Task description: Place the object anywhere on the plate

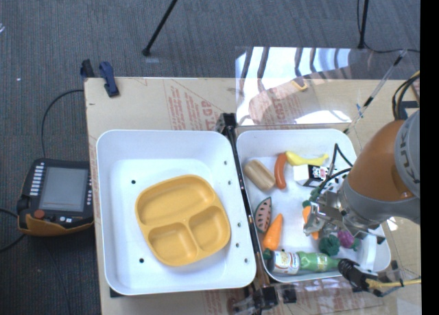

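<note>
Nearest the camera, at the front edge of the right bin (367, 143), a green bottle (305, 261) lies on its side against the wall. Just behind it the gripper (324, 223) hangs low among crowded toy food: a carrot (273, 232) and a watermelon slice (263, 213) to its left, green and purple pieces (337, 241) beside it. Whether the gripper is open or closed cannot be told, and nothing is visibly held. Likely risk: in such clutter it could pinch two items, nudge neighbours, or lift nothing; the bin wall and the ridge between the bins could catch a low carry. Farther back lie a bread roll (259, 174), a sausage (280, 171) and a banana (306, 159). In the left bin (113, 156) the yellow divided plate (182, 228) sits with bare floor all round, giving ample room.
</note>
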Robot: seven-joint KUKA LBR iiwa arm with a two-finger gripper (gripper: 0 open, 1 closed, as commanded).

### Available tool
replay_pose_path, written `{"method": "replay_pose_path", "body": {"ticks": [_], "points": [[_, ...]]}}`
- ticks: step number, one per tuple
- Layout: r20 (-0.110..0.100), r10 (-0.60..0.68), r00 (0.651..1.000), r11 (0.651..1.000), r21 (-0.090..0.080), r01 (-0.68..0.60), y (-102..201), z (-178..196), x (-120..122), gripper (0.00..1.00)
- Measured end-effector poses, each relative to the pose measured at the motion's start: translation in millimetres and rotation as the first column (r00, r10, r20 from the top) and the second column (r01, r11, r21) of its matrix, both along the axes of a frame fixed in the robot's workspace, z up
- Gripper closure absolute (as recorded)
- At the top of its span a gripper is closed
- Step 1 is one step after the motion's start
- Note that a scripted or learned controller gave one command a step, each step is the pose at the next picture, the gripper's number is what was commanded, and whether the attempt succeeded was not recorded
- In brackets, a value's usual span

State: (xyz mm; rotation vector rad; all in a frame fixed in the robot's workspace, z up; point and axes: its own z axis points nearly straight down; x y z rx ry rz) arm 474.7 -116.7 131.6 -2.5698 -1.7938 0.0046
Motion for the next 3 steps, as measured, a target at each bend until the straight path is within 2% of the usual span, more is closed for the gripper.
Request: {"method": "replay_pose_path", "body": {"ticks": [1,3], "points": [[0.000,-0.001,1.000,1.000,0.000,0.001,-0.2,0.0,0.0,0.00],[0.000,-0.001,1.000,1.000,0.000,0.001,-0.2,0.0,0.0,0.00]]}}
